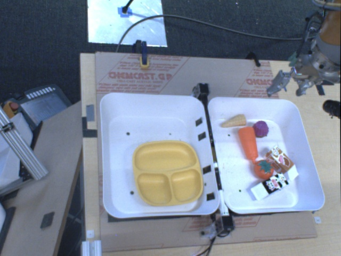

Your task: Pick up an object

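Toys lie bunched in the right bin (pixel 306 159): a pale cone (pixel 234 121) and a purple ball (pixel 260 128) toward the back, an orange carrot (pixel 248 143) running down the middle, then a red strawberry (pixel 262 169), a small brown carton (pixel 280 160) and a black-and-white block (pixel 270 187) crowded together at the front. The left bin (pixel 114 143) holds a yellow divided plate (pixel 167 172). From where I stand the gripper (pixel 290 84) hangs beyond the right bin's far rim, fingers spread with nothing between them, probably parked high so the bins stay unobstructed. The carrot, lying freest, looks the easiest pick.
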{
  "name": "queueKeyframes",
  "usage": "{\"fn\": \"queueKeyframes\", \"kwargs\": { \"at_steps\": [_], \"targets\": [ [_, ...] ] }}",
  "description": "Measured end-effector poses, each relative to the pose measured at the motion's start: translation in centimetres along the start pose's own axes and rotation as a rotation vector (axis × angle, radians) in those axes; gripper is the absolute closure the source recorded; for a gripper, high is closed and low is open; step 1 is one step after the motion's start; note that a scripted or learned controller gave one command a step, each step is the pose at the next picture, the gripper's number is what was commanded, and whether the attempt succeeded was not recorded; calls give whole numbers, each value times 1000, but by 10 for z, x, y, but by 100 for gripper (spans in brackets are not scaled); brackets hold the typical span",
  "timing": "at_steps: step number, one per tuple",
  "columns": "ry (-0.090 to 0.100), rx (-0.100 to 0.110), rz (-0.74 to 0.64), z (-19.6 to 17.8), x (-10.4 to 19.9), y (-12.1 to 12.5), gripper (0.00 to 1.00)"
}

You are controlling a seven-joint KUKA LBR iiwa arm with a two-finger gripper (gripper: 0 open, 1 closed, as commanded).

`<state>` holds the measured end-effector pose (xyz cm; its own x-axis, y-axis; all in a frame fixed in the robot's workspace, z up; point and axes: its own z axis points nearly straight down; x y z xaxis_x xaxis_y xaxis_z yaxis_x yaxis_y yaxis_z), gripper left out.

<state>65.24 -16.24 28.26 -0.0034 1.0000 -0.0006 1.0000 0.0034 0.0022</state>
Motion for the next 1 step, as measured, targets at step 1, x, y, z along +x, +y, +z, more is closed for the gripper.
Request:
{"fn": "queueKeyframes", "kwargs": {
  "at_steps": [1],
  "targets": [
    [0,4,-2,60,4,5,0]
  ]
}}
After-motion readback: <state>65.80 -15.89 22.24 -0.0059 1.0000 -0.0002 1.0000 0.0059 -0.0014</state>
